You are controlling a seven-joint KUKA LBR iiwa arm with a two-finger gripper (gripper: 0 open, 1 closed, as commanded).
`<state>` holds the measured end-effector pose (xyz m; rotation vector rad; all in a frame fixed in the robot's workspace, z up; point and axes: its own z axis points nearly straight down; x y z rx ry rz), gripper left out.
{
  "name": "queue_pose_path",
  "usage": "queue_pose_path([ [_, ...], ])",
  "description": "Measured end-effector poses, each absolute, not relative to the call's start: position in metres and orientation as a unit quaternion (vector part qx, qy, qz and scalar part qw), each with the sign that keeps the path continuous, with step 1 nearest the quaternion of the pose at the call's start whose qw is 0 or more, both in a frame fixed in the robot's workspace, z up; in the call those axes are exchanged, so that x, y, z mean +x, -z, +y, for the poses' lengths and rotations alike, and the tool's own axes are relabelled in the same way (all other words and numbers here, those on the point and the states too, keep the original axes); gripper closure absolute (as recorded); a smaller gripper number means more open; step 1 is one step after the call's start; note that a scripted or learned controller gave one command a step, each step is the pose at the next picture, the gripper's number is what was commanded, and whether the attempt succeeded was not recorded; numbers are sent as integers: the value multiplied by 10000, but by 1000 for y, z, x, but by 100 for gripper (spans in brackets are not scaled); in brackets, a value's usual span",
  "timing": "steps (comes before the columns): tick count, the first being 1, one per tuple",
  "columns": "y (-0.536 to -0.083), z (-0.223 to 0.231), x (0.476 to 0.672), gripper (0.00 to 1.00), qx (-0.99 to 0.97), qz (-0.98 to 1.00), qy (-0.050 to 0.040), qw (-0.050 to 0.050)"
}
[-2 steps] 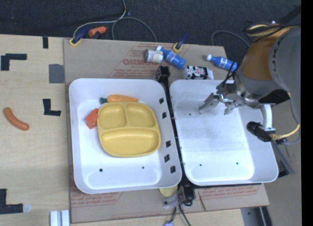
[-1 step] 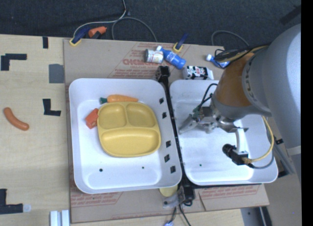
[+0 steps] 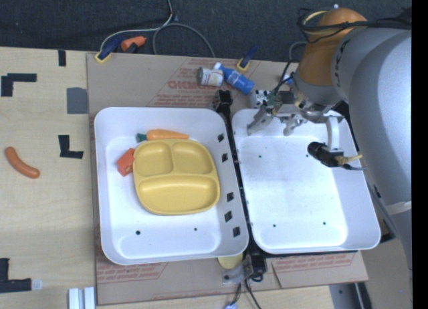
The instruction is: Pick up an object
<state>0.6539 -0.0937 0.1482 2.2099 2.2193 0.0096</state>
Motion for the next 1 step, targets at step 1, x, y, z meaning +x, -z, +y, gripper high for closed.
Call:
queue_pose_path([
  [1,-84,-114,559,0,7081,7061,4,6],
])
